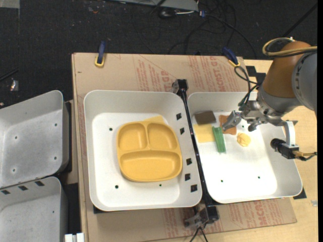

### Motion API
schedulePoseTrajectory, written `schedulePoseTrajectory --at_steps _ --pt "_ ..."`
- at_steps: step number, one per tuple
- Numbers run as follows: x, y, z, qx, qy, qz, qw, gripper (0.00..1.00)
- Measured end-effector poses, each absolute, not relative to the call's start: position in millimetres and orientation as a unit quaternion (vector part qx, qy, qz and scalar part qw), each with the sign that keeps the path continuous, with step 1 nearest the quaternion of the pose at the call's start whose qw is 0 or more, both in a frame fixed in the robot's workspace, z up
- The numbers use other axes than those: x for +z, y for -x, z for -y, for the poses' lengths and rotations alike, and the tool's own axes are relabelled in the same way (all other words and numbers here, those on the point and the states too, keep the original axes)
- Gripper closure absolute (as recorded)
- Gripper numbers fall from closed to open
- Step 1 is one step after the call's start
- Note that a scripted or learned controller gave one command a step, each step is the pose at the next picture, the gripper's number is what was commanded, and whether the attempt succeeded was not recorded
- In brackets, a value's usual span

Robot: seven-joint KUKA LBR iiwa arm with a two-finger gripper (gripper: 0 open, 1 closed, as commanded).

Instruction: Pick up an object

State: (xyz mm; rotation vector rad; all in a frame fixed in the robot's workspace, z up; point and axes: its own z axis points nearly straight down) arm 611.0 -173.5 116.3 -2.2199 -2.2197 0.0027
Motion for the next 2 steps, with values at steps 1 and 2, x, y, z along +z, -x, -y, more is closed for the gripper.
schedulePoseTrajectory --at_steps 1,2 --pt "129.6 -612.4 173.8 -0.0004 0.707 0.707 -0.001 1.0" --pt "184.9 -623.0 168.4 -0.0018 0.706 0.708 -0.003 1.0"
